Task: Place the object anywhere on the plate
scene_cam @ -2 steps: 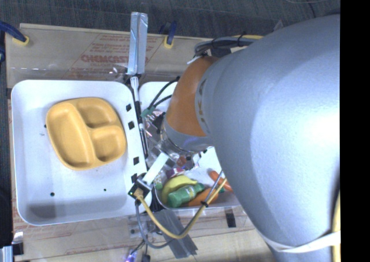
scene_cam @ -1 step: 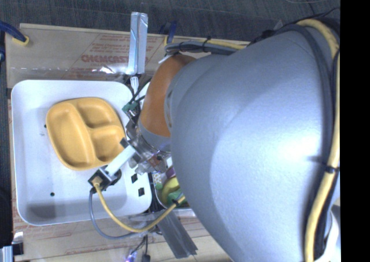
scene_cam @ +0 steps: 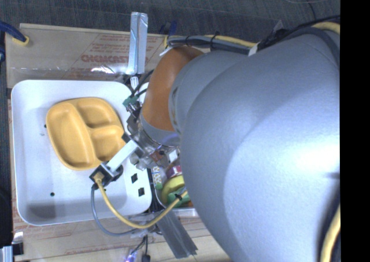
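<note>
The left bin (scene_cam: pixel 23 157) is a shallow white tray with rounded corners, and it lies on a brown cardboard sheet (scene_cam: pixel 75 52) printed with faint red lettering. In the bin's upper middle, nearer its right wall than its left, lies the plate (scene_cam: pixel 81 131): a yellow-tan, rounded-square dish moulded into compartments, one large section along its left and lower part and two smaller ones at its upper right. It has a raised, glossy rim, and its right edge runs under the arm's wrist parts.

Just right of the plate, a white bracket (scene_cam: pixel 124 157) slants down to a small black block (scene_cam: pixel 103 172) near the plate's lower right corner. A yellow cable (scene_cam: pixel 124 213) loops from that block over the bin's lower right part and its lower edge. A silver taped strip (scene_cam: pixel 139 44) stands upright at the bin's upper right corner.

Further right, the arm (scene_cam: pixel 260 139) takes over: an orange band (scene_cam: pixel 159 96) and then a broad grey body that covers the right bin almost wholly. At a sliver of that bin by its left wall, a yellow-green object (scene_cam: pixel 172 185) with something reddish beside it peeks out beneath the arm, touching nothing I can make out clearly; it lies well apart from the plate. The gripper is hidden under the wrist, so whether it is spread or pressed together I cannot tell.
</note>
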`<action>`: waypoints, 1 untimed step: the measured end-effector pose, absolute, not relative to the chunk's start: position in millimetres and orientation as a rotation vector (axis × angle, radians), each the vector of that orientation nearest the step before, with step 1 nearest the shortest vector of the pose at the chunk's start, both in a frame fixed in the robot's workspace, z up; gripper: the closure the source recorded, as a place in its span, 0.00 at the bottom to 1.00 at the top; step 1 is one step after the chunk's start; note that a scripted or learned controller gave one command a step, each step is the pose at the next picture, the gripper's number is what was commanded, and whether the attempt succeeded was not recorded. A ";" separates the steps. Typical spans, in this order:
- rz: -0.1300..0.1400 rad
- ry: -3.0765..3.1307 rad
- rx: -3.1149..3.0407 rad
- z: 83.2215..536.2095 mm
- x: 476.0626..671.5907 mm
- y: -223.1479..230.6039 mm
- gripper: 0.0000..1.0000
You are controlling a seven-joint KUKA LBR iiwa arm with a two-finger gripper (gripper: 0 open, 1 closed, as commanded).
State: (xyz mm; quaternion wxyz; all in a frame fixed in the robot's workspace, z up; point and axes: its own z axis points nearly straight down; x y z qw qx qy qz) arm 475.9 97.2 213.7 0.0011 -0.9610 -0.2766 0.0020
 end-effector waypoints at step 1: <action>0.013 -0.613 -3.079 175.6 474.7 140.9 1.00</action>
